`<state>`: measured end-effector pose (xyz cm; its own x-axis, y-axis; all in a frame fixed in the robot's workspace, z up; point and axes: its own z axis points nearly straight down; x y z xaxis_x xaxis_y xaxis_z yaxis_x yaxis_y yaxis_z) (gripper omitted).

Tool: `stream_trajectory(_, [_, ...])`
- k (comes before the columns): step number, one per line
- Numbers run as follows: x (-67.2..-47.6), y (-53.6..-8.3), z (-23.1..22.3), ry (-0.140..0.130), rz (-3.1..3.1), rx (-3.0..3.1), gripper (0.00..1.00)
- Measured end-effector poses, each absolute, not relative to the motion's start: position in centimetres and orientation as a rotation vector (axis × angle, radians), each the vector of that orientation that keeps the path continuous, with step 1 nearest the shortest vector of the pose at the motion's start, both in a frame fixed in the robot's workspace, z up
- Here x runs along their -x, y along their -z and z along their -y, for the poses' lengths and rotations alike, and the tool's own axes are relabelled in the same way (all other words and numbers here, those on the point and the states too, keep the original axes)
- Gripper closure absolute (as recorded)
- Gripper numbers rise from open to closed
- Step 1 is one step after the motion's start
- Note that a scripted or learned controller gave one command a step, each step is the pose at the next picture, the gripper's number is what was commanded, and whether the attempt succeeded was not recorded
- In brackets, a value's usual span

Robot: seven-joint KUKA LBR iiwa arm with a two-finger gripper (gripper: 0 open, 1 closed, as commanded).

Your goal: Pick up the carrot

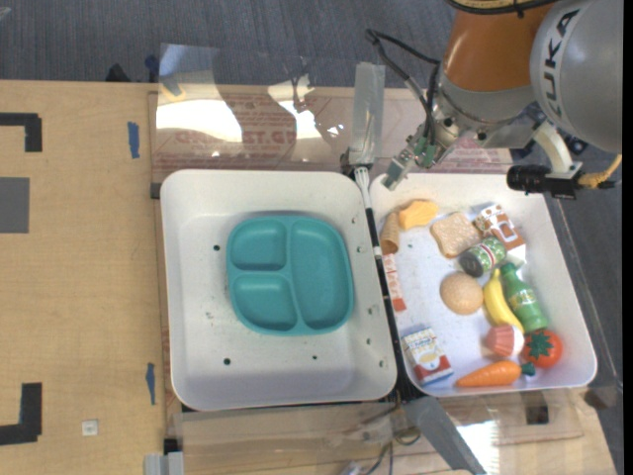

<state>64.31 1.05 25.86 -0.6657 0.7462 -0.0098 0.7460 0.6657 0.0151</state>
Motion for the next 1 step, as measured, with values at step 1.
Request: stream_trajectory(1, [-60.62,-18.44,1.1,0.0,-2.984,-0.981,1.0])
